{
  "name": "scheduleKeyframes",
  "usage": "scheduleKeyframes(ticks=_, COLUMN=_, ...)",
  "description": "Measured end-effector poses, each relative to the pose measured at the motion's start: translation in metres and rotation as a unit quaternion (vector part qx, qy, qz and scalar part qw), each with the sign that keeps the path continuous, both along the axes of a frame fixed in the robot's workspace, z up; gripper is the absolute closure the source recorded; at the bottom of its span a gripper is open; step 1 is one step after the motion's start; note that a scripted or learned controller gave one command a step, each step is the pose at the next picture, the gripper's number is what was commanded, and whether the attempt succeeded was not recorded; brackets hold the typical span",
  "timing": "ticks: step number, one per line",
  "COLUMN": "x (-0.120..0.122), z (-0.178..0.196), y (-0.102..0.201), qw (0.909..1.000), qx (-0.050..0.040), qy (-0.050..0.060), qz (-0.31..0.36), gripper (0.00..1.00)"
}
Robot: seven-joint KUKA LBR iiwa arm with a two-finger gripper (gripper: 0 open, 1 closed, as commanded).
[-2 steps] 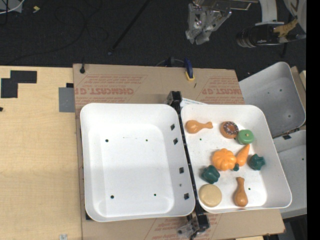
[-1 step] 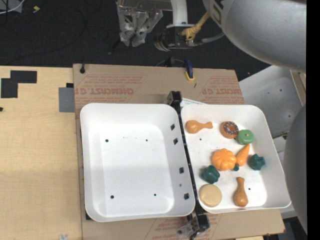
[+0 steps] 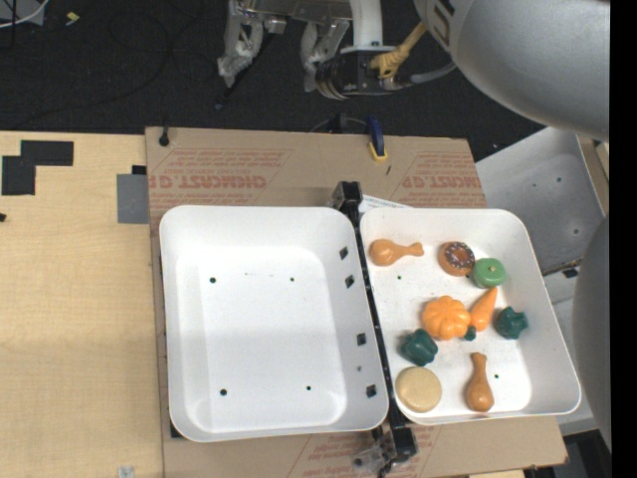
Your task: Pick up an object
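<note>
My gripper [image 3: 281, 56] hangs high at the top of the camera view, beyond the far edge of both bins, with its two fingers [image 3: 237, 53] spread wide and nothing between them. The right bin [image 3: 542, 267] holds several toy foods: a tan drumstick [image 3: 393, 253], a chocolate donut [image 3: 457, 257], a green apple [image 3: 488, 272], an orange pumpkin [image 3: 445, 318], a carrot [image 3: 483, 309], two dark green peppers [image 3: 419, 347] [image 3: 511, 322], a pale round bun [image 3: 419, 389] and a second drumstick [image 3: 479, 383]. The gripper is far from all of them.
The left bin [image 3: 259, 327] is a bare white floor with a few small holes. A black hinge strip [image 3: 360, 307] runs between the bins. Both rest on brown cardboard [image 3: 299, 167] over a wooden bench [image 3: 70, 307]. The grey arm [image 3: 528, 28] fills the upper right.
</note>
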State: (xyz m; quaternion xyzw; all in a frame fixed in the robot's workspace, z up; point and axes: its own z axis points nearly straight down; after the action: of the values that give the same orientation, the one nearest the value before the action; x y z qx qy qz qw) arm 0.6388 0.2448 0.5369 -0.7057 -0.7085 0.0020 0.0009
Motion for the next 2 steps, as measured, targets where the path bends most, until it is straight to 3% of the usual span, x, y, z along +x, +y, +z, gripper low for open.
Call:
scheduleKeyframes(ticks=1, x=-0.0004, z=0.0095, y=0.0017, qw=1.0000, qx=-0.0005, qy=0.001, qz=0.002, gripper=1.00)
scheduleKeyframes(ticks=2, x=-0.0004, z=0.0091, y=0.0016, qw=1.0000, qx=-0.0006, qy=0.002, qz=0.003, gripper=0.00)
